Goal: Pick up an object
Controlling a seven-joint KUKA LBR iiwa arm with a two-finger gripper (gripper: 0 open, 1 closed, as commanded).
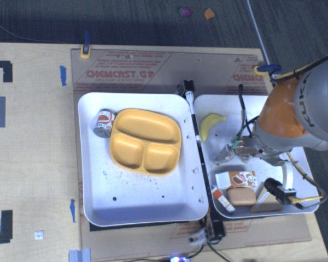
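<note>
The left bin [93,162] is taken up mostly by one yellow divided tray [145,141], with one can [103,123] pressed against its upper-left edge; bare floor is left along the bottom. In the right bin [224,105], one banana [210,124] lies upper left with room around it. The gripper [225,154] is placed at centre; its grip cannot be told. One packet [241,179] and one brown block [241,196] are crowded at the lower rim.
</note>
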